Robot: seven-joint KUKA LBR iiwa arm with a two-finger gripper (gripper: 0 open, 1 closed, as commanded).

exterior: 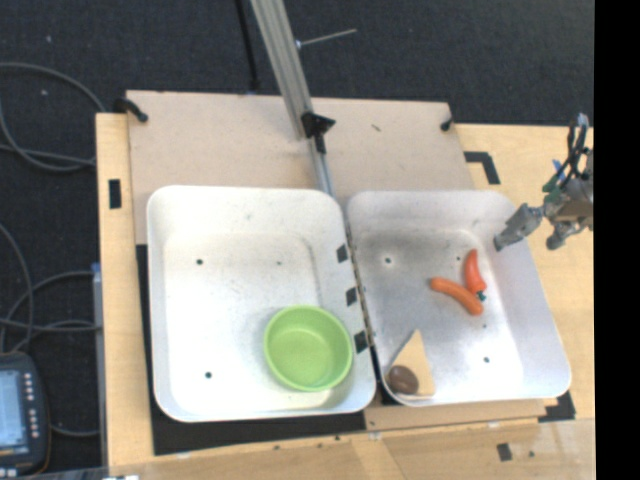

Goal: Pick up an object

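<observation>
A green bowl sits upright at the lower centre of the frame, in the lower right corner of the left bin. In the right bin, right of centre, an orange carrot lies slantwise, touching a red pepper just above it. A tan wedge and a brown ball rest together at that bin's lower left edge.

Scuffed matt white plastic bins, a glossy green plastic bowl, pale wooden bench.
</observation>
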